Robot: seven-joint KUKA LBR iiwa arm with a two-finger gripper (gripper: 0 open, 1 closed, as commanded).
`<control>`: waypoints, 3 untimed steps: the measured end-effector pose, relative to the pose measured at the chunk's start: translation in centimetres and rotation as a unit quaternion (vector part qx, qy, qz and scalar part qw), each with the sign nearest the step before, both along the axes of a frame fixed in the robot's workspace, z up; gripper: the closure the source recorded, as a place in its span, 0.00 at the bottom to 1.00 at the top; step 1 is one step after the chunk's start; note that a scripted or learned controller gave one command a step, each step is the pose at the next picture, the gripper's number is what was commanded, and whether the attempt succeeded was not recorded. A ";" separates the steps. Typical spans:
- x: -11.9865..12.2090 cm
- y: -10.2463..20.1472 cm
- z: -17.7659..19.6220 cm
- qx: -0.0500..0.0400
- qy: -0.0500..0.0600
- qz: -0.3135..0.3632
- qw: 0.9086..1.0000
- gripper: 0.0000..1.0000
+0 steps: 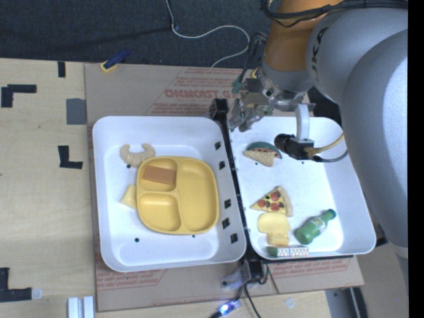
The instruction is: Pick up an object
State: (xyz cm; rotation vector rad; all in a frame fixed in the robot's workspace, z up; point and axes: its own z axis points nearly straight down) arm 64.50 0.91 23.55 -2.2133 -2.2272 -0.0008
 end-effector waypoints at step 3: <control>2.1 7.6 -2.2 -0.002 0.001 -0.002 1.000 1.00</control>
